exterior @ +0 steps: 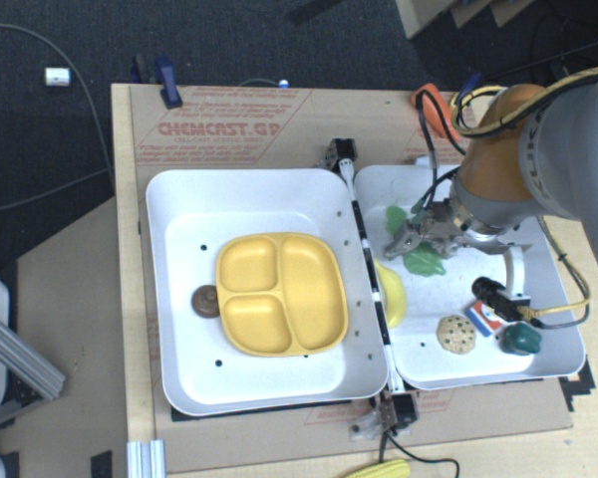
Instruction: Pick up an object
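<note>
Hovering low in the right bin (563, 352), the gripper (419, 235) is seen; whether its fingers are clenched cannot be told; a green toy (425, 261) lies just below them

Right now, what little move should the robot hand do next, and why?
Probably ease straight down a little onto the green toy. The gripper hangs over that green piece near the back of the right bin, so it is the nearest thing to try. The cookie, the teal thing and the yellow thing lie farther off. Whether the toy is grasped yet cannot be told.
</note>
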Motion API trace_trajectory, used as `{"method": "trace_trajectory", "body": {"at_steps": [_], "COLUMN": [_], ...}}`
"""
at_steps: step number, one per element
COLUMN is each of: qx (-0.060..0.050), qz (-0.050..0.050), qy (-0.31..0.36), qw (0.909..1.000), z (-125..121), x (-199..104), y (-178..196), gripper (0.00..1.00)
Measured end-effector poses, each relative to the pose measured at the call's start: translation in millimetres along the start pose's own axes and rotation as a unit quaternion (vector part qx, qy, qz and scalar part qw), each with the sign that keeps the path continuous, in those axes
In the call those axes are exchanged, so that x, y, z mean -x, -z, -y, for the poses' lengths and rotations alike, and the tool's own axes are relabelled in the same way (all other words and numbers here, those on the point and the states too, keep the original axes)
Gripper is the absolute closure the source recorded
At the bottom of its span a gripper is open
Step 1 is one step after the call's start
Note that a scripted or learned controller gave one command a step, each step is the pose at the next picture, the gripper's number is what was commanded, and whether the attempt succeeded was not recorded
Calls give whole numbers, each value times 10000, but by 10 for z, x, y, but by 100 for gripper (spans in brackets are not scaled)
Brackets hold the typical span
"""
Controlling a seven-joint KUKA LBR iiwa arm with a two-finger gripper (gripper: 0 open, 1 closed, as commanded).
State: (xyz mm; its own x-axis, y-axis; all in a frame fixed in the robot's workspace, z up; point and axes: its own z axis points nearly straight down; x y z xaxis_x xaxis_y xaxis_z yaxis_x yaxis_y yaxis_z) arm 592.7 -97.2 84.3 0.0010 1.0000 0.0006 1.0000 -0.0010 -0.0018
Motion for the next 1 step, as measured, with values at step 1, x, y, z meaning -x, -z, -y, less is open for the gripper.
{"method": "trace_trajectory", "body": {"at_steps": [1], "qx": [-4], "qz": [-4], "qy": [2], "qw": [10000], "z": [75], "x": [16], "y": [2], "gripper": [0]}}
